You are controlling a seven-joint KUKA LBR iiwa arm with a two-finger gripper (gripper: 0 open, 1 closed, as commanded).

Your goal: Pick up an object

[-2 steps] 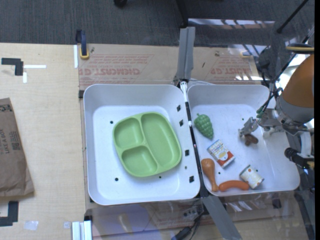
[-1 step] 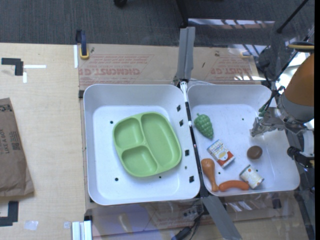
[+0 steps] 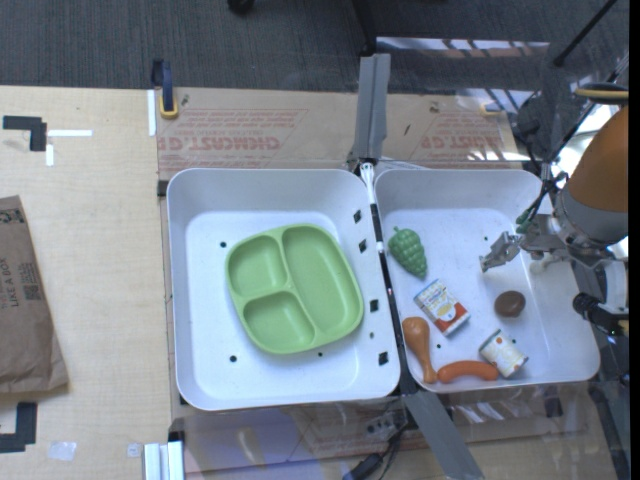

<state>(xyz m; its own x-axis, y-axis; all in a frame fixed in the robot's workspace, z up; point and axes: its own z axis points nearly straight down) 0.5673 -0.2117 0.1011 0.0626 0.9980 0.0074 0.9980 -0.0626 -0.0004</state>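
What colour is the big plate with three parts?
Light green plate, seen in the camera view, in the left bin.

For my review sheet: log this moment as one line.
gripper: above right bin, nothing held | nearest: brown ball | divided plate: left bin

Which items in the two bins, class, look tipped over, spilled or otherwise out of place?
Nothing looks spilled or broken. The small white can lies on its side in the right bin, next to the orange sausage. The green divided plate sits askew in the left bin.
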